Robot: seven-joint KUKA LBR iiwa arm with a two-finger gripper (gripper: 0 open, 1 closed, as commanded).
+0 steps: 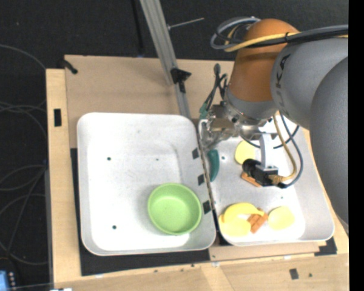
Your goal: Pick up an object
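My gripper [207, 137] hangs over the left edge of the right bin [318, 220], close to the wall between the two bins. Just below it, against that wall, lies a teal object [213, 165]; whether it is touched I cannot tell. At the front of the right bin a small orange carrot-like piece [258, 222] rests between a yellow rounded thing [236, 217] and a pale yellow disc [282, 218]. Another yellow piece [245, 152] lies farther back, partly hidden by the wrist. A green bowl [174, 208] sits upright in the front right corner of the left bin [109, 138].
The big grey and orange arm [261, 71] covers the back of the right bin. A slanted metal pole [161, 38] rises behind the bins. The wooden bench [109, 77] surrounds both bins.
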